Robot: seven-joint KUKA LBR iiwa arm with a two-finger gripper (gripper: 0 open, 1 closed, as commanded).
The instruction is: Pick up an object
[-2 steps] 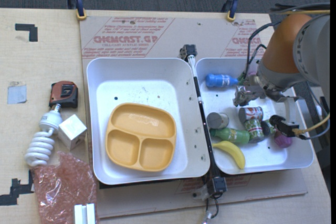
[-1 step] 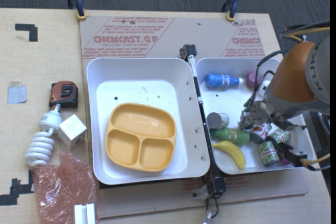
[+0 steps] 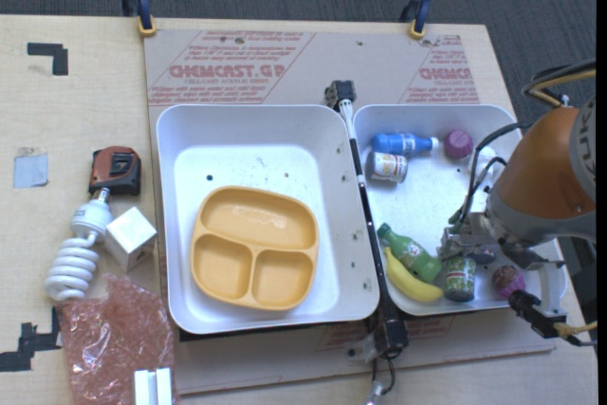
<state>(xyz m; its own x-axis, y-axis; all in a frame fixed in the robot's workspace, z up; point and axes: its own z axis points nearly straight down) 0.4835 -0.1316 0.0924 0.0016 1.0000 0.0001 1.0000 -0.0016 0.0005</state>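
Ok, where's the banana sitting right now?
The banana lies in the right bin, near its front-left corner in the camera view, just below the green bottle and left of the small jar by the claw.

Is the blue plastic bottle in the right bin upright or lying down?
Lying down: the blue plastic bottle rests on its side, white cap pointing toward the purple ball.

On the bench left of the bins: a tape measure (image 3: 115,171) farthest, a spiral light bulb (image 3: 78,248) touching a white cube (image 3: 131,235), and nearest, a crumpled pink plastic bag (image 3: 114,341). Two blue clamps (image 3: 139,9) grip the board's far edge.
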